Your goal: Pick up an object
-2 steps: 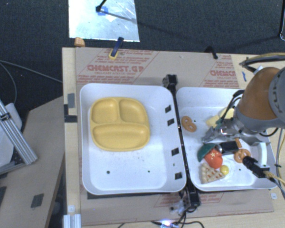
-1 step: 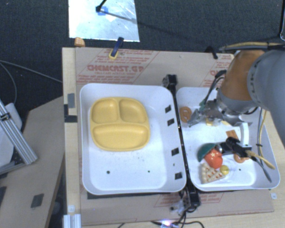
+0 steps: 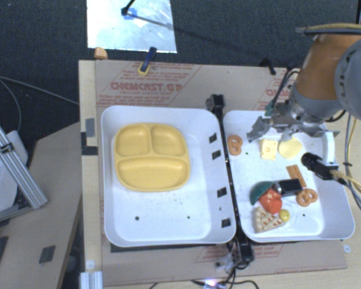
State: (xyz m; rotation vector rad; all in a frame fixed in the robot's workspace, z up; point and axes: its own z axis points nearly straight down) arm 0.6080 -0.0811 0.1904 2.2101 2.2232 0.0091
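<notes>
My gripper [image 3: 271,132] hangs over the back of the right bin [image 3: 337,224], fingers spread and nothing between them. Just below it lie a pale yellow cheese wedge [image 3: 268,149] and a round yellow piece [image 3: 290,147]. An orange pretzel ring [image 3: 234,144] lies to the gripper's left by the bin wall. Nearer the front are a red strawberry with a green top [image 3: 268,198], a waffle piece [image 3: 266,221], a small yellow ball [image 3: 284,216], an orange cracker [image 3: 295,173], a black block [image 3: 289,186] and a second pretzel [image 3: 307,196].
The left bin [image 3: 162,221] holds a yellow divided plate [image 3: 151,157]. A black divider [image 3: 224,161] runs between the bins. The arm's grey body with its orange band [image 3: 325,71] rises over the right bin's back right corner, with a black cable fitting [image 3: 316,164] near the right wall.
</notes>
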